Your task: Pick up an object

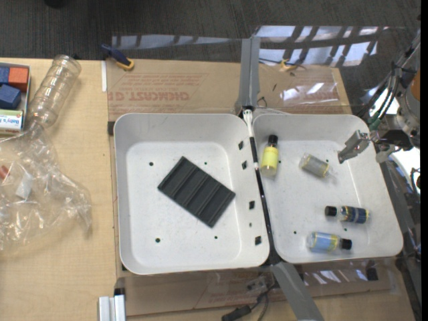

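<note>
1. I am seeing four candidate objects lying in the right bin (287,246): a yellow bottle (269,156) with a black cap, lying near the bin's left wall; a small clear capsule-like container (315,166) sitting near the middle, tilted; a dark blue vial (349,213) with a black cap lying on its side toward the right; and a pale blue vial (328,242) with a black cap lying on its side near the front edge.
2. I am seeing the gripper (352,147) hanging over the right bin's upper right area, near the capsule-like container but apart from it. Nothing is showing between its fingers; I cannot tell whether they are spread or closed.
3. I am seeing the left bin (134,246) holding one dark ribbed rectangular panel (196,191), lying flat and turned at an angle.
4. I am seeing, on the bench left of the bins, a clear plastic bottle (52,89) lying on its side, crumpled clear wrap (37,186), and a box of coloured blocks (13,92) at the edge.
</note>
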